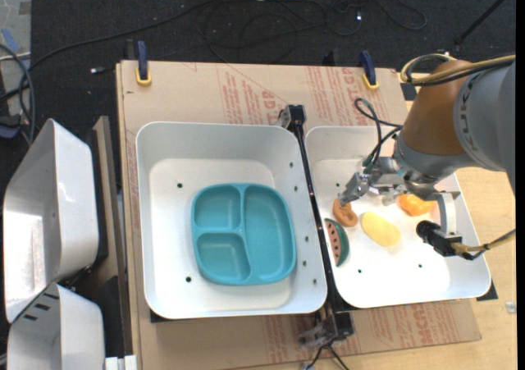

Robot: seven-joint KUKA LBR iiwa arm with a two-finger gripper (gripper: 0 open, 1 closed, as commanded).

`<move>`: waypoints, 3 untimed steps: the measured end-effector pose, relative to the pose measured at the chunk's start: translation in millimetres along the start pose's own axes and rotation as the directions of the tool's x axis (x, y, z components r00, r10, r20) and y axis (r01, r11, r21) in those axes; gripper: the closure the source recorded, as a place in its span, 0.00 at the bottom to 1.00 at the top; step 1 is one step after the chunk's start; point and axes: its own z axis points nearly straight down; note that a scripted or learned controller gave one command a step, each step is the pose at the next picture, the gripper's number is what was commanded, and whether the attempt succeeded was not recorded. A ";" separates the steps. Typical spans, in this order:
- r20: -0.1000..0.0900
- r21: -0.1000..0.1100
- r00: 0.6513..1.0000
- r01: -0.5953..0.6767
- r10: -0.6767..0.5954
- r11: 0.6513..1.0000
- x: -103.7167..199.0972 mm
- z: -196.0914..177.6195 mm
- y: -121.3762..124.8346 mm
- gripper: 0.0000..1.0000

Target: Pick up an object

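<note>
My gripper hangs low over the left part of the right bin. Just below its tip lies a small orange-brown piece, close to the gripper or touching it; I cannot tell which. A yellow, lemon-like object rests to the right of that piece. An orange object sits beyond it, partly under the wrist. A watermelon slice leans against the bin's left wall. Nothing shows between the gripper's tips.
The left bin holds a teal divided plate. A black divider runs between the two bins. The grey arm with its orange band crosses the right bin's far right side. Cardboard lies under both bins.
</note>
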 end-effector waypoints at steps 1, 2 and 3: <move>0.001 -0.005 1.000 -0.001 0.001 1.000 -0.4 -13.2 1.1 1.00; 0.002 -0.008 1.000 0.003 -0.003 1.000 0.2 -55.4 3.0 1.00; 0.003 -0.011 1.000 0.003 -0.003 1.000 -4.1 -118.5 2.0 1.00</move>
